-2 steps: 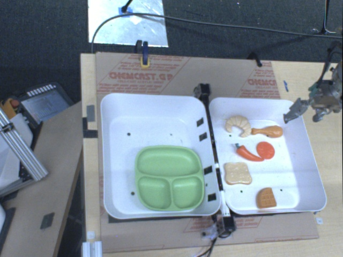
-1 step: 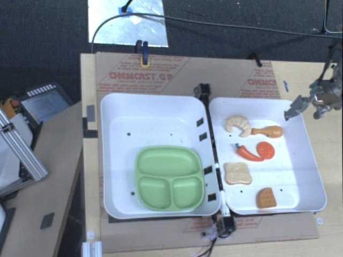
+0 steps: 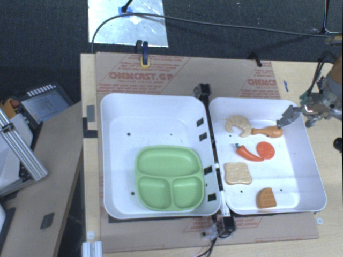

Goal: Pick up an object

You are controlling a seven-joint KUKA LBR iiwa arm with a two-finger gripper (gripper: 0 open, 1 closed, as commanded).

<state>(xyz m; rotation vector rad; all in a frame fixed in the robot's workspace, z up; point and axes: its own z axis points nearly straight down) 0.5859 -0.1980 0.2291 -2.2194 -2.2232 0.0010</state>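
Note:
The right bin (image 3: 305,159) holds several toy foods: a beige croissant (image 3: 237,125), a chicken drumstick (image 3: 266,131), a red-orange chili pepper (image 3: 248,152), a red tomato slice (image 3: 266,149), a slice of bread (image 3: 237,173) and a brown cookie-like piece (image 3: 266,197). My gripper (image 3: 289,115) hangs at the bin's far right side, just up and right of the drumstick's thick end. Whether it touches the drumstick is unclear.
The left bin (image 3: 118,122) holds a green three-compartment plate (image 3: 169,176). A dark divider strip (image 3: 210,149) runs between the bins. Cardboard (image 3: 161,74) lies under both bins. A metal rail and a grey device sit at the far left.

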